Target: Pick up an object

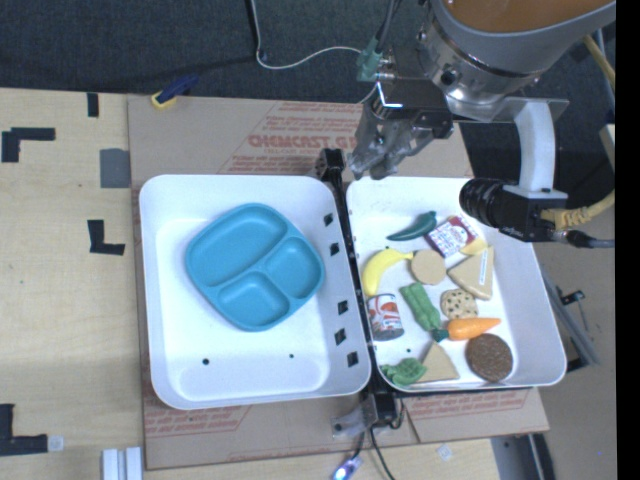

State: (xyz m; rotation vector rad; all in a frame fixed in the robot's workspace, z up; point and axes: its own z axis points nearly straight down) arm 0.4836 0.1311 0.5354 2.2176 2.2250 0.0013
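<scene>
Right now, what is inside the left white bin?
Inside the left bin lies one blue tray with three sections, tilted at an angle. The tray's sections hold nothing. What is under the tray is covered, so it cannot be seen.

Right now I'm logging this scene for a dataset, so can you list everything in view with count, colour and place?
bins: 2, white, side by side on the bench
tray: 1, blue, three compartments, in the left bin
banana: 1, yellow, right bin, left side
carrot: 1, orange, right bin
pepper: 1, dark green, right bin, upper part
can: 1, red and white, right bin, left edge
cookie: 1, brown, right bin, lower right
gripper: 1, grey, above the bins' far edge
</scene>
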